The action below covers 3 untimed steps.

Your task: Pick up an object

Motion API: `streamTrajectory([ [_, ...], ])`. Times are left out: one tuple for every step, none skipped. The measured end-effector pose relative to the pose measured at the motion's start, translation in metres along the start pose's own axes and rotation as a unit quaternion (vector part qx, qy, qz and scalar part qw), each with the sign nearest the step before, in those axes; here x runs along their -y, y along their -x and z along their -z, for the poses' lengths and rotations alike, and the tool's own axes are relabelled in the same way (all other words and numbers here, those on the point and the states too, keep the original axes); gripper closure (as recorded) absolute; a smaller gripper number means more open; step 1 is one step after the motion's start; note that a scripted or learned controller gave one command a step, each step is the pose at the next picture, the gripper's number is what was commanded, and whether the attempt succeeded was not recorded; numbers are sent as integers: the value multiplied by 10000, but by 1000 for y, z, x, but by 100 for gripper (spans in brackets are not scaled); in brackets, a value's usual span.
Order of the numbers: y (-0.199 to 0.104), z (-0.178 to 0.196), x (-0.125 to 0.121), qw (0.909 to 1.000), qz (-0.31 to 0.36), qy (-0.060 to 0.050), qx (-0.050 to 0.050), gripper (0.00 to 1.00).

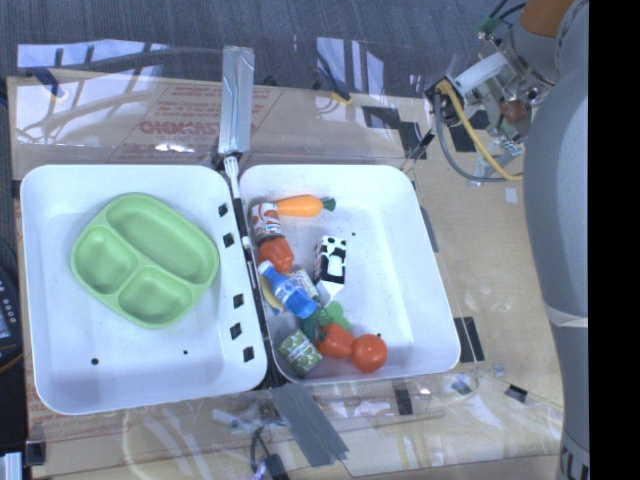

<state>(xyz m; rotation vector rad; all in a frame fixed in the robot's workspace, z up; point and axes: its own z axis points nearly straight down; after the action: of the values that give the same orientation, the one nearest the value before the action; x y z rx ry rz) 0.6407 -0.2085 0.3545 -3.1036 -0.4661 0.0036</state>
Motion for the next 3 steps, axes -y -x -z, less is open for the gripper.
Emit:
streamTrajectory([
  [-2, 9, 3, 10000, 53, -15, 13, 100],
  [1, -115, 1, 9992, -395, -16, 34, 100],
  [-1, -40, -1, 9999, -129, 6, -12, 100],
])
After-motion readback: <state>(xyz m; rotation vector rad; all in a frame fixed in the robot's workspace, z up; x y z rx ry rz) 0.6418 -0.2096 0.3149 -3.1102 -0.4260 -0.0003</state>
